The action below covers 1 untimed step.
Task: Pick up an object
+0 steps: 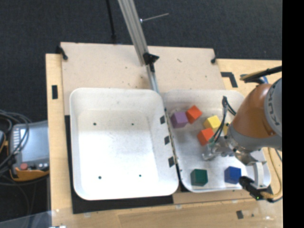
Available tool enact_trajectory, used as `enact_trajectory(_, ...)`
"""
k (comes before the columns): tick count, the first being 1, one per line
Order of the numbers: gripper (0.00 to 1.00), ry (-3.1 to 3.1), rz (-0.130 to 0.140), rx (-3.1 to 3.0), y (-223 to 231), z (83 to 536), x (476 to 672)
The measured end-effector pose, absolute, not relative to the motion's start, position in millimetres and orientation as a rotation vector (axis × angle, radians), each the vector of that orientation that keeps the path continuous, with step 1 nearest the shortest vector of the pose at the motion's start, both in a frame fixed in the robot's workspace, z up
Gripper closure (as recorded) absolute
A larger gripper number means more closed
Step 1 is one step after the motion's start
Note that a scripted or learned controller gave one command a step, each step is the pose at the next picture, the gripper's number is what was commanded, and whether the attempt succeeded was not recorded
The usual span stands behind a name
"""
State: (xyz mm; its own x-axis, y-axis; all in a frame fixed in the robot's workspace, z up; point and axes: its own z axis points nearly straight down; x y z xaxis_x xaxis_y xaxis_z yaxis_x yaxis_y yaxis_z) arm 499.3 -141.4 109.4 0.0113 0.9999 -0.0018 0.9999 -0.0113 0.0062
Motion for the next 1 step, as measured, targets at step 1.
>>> enact_trajectory(1,1.00,2.221,0.006,2.213,-132.6,165.7,500.4)
